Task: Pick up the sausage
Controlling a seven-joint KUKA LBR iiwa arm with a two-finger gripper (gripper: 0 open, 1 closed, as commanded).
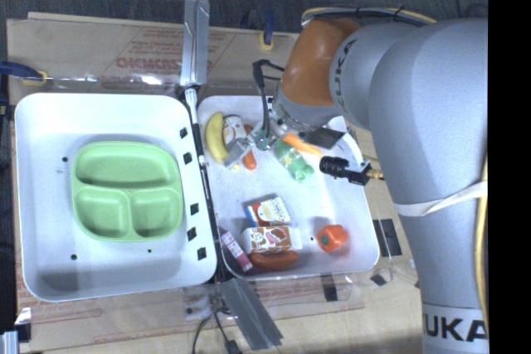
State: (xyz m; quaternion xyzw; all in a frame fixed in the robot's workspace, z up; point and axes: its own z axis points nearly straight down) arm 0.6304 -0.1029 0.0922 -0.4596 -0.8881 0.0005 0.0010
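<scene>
The arm is hovering over the back of the right bin, with the gripper down among the banana and a small can, so the approach step looks underway. The sausage is lying at the near edge, well apart, half tucked under two cartons, calling for a move forward. The fingers seem slightly parted and empty, though they are hard to make out.

A pale green divided tray sits in the white left bin; in the white right bin, a yellow banana, reddish-brown sausage, orange-red tomato and green bottle lie beneath the grey, orange-banded arm.
</scene>
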